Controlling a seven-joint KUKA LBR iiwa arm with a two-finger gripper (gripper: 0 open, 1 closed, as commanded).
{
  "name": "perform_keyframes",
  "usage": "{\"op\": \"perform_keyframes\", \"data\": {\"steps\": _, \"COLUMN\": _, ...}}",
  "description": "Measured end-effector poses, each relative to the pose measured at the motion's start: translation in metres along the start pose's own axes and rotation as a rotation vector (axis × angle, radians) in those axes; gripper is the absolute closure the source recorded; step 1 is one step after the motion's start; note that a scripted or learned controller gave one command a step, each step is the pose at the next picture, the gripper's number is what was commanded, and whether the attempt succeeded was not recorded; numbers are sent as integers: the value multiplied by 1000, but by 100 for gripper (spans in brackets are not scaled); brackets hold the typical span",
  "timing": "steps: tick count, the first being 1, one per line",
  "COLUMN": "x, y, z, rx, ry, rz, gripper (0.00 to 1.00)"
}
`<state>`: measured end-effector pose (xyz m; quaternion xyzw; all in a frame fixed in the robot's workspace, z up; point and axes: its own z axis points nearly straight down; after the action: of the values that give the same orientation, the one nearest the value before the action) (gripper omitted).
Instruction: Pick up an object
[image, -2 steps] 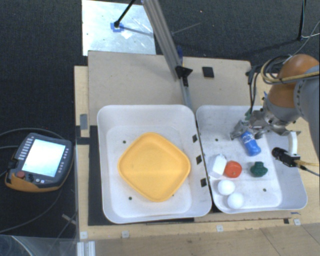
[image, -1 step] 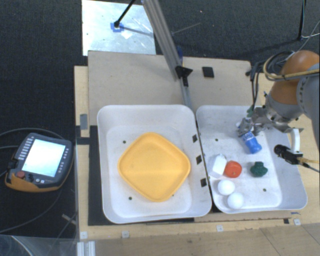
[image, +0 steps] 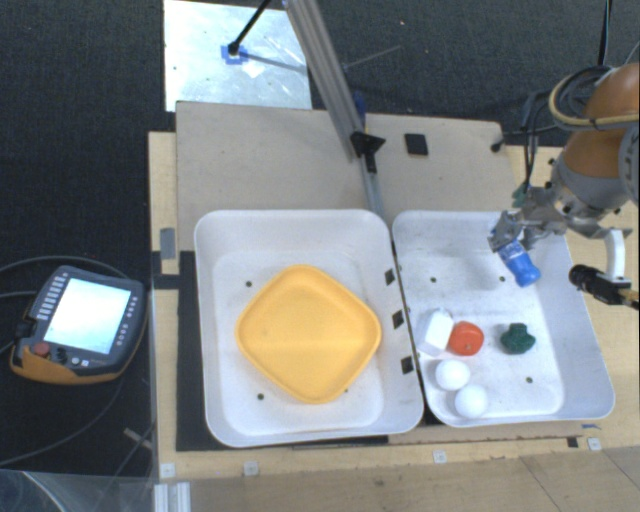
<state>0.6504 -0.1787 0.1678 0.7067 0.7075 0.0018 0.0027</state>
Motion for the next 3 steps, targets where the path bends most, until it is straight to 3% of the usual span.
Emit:
{"op": "perform_keyframes", "data": {"steps": 1, "x": 0, "y": 2, "z": -53, "rx": 1, "ry": 0, "rz": 0, "gripper": 100}}
{"op": "perform_keyframes", "data": {"steps": 3, "x": 90, "y": -39, "z": -59, "rx": 4, "ry": 2, "rz": -3, "gripper": 100}}
